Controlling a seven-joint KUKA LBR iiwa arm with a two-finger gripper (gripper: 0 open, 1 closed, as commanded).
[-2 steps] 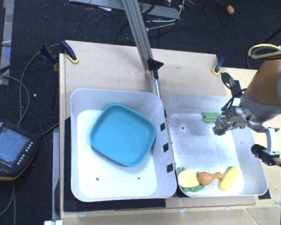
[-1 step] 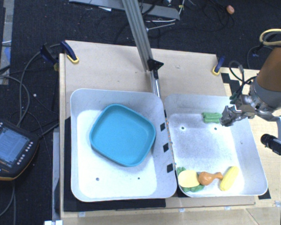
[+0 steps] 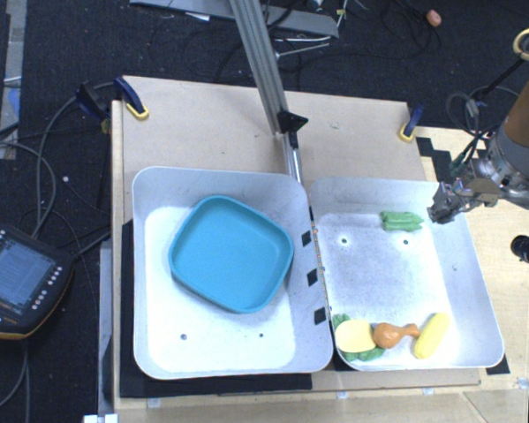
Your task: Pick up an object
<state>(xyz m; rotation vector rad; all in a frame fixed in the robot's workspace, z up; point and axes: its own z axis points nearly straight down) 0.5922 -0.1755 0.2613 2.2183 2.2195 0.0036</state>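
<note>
Blue plate (image 3: 231,265) in left bin (image 3: 151,351), green toy (image 3: 401,221) in right bin (image 3: 473,288); gripper (image 3: 443,209) just beside green toy

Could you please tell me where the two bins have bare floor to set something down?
Right bin: bare middle between green piece and the crowded near edge: yellow piece, orange piece. Left bin: a bare strip below the blue plate.

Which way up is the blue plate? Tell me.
Right way up: the blue plate lies in the left bin, raised rim and hollow facing the camera.
</note>
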